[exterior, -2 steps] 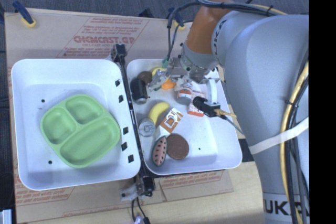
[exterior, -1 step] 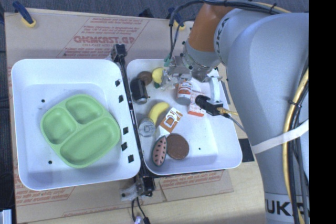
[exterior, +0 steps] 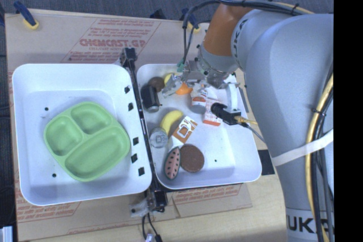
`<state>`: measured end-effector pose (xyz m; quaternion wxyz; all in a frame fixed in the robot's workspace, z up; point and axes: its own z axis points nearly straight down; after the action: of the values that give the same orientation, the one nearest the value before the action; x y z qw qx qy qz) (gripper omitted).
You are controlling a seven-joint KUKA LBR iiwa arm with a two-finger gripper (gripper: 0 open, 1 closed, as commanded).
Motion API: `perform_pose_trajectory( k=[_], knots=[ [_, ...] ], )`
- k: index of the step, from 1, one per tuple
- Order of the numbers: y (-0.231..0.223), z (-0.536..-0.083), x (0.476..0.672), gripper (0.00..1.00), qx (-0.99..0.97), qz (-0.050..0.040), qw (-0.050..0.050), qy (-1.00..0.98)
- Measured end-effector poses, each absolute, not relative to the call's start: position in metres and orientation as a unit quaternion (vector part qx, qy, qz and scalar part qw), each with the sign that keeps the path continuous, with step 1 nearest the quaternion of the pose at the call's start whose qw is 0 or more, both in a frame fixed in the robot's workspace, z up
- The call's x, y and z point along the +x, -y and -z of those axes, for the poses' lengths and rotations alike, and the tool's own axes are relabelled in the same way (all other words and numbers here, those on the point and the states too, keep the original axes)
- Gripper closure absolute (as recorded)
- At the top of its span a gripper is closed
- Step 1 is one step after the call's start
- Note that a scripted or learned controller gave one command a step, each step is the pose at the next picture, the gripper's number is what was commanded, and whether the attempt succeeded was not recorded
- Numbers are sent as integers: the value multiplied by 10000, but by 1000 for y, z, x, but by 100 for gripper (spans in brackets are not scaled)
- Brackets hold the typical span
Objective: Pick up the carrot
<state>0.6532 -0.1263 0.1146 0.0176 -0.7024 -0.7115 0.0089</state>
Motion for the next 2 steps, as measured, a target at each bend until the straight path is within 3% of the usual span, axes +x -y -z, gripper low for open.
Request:
perform_pose_trajectory(
  k=[1, 2],
  knots=[
    [194, -92, 656, 0, -7053, -13, 21, 7089],
    [193, -102, 656, 100, -7033, -27, 40, 7109]
  ],
)
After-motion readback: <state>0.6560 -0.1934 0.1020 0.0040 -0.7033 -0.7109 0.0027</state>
